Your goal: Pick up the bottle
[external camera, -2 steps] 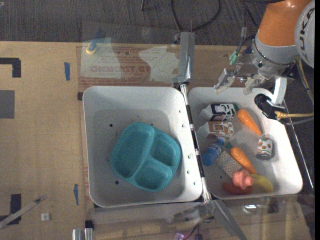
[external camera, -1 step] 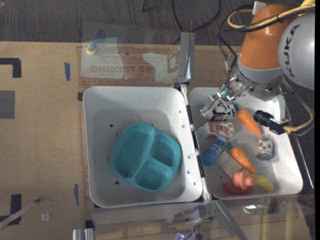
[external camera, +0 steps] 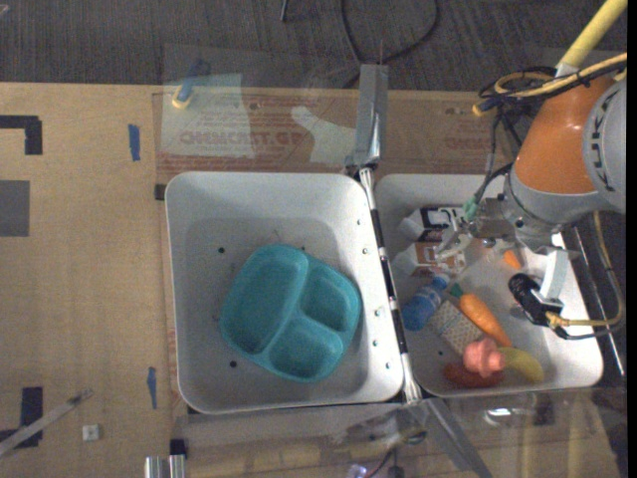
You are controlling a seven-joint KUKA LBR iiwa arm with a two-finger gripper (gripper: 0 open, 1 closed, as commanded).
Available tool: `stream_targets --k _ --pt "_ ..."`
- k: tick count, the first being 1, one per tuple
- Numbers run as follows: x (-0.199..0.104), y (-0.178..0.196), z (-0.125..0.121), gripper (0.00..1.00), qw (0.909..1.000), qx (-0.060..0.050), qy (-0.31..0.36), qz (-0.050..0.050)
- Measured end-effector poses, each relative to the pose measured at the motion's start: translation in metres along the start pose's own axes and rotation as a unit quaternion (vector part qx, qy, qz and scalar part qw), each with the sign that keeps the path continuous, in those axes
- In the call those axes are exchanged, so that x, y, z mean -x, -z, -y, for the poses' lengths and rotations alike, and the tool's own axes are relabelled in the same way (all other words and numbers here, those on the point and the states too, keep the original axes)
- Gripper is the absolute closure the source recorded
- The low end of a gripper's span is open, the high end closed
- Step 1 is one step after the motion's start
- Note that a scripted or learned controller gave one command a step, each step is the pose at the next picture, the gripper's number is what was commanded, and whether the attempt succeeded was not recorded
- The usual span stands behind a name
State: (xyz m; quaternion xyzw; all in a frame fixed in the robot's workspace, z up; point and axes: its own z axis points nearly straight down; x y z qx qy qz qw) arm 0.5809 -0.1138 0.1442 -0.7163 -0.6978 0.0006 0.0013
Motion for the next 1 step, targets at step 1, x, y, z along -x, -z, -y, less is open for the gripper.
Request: stream_targets --k 1 --pt "0.0635 -0.0012 0.0254 0.00 0.9964 0.001 0.085 0.000"
